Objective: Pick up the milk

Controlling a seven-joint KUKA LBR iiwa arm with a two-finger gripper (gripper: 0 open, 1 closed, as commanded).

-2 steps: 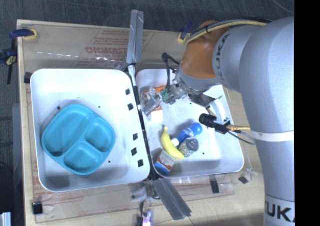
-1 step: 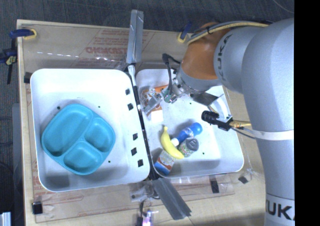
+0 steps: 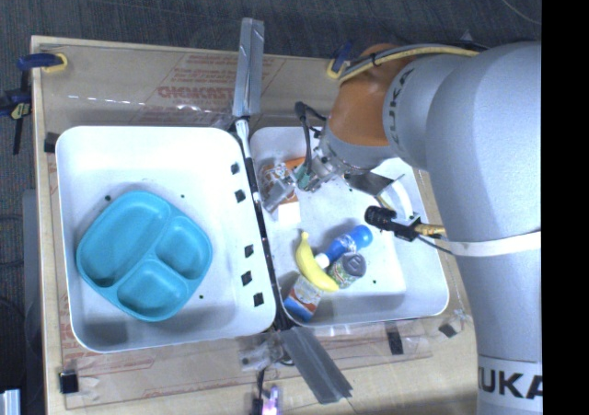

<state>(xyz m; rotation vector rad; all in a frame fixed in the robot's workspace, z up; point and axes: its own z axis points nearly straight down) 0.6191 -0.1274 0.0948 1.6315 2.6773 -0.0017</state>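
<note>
- Hand at upper part of right bin, near frame center, low over bin's upper left corner.
- Can't tell if it's wide, narrow, or holding anything; tips blur into clutter there.
- Shiny crumpled item just left of hand, w/ something orange behind it; can't tell what either is.
- Milk: small carton at bottom left of right bin, leaning on rim, well apart from hand.
- Banana just above carton, touching it.
- Blue-capped bottle beside banana on right; dark round can next to it.
- Left bin holds blue divided tray, lower left of frame.
- Both bins sit on counter.
</note>
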